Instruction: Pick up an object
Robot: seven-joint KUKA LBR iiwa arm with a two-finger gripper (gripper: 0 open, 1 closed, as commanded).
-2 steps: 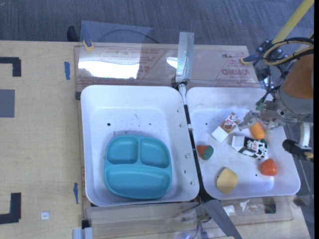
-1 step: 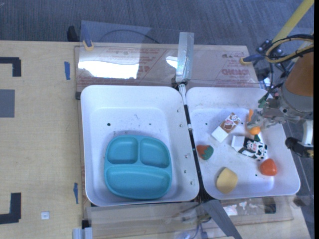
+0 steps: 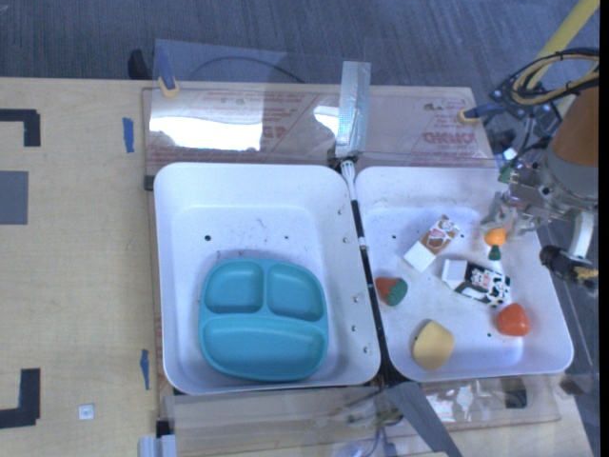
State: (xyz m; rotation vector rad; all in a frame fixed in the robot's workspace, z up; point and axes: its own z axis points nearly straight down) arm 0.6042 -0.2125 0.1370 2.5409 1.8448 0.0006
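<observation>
The right bin (image 3: 542,350) holds several small objects. A white carton with a brown picture (image 3: 432,242) lies near its middle, and a black-and-white cow-patterned box (image 3: 481,283) sits to the right of it. A red and green toy (image 3: 390,290) rests near the bin's left wall, a yellow lump (image 3: 433,344) at the front, and an orange-red ball (image 3: 512,320) at the front right. My gripper (image 3: 509,217) hangs at the bin's right side, just above a small orange and green piece (image 3: 495,238). Nothing is visibly held in it.
The left bin (image 3: 181,198) carries a blue divided plate (image 3: 264,320) in its front half. A clear plastic panel (image 3: 247,122) stands behind both bins. Yellow and black cables (image 3: 542,69) trail at the upper right beside the arm (image 3: 576,146).
</observation>
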